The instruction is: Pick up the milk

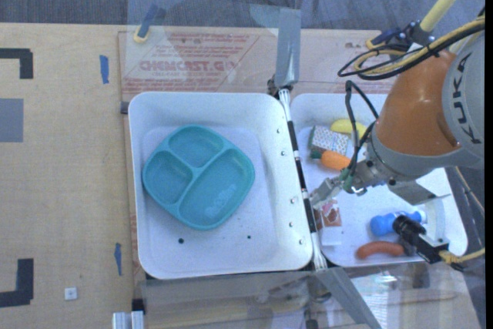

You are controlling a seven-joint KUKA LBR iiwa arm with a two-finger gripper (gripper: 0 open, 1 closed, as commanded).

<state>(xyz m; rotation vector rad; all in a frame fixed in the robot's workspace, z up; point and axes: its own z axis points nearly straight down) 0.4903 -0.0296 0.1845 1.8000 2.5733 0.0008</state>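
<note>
The milk (329, 139) is a small carton with a grey and white print, lying at the back left of the right bin (454, 243). My gripper (333, 189) hangs low over that bin's left side, a little in front of the carton and apart from it. An orange carrot (336, 160) lies between the two. The arm's orange band and grey wrist cover the bin's middle and right.
A yellow piece (343, 125) lies behind the carton. A small brown and red packet (332, 214) lies just below the gripper. A blue toy (382, 224) and a sausage (379, 249) lie at the front. The left bin (154, 112) holds a teal divided plate (199, 176).
</note>
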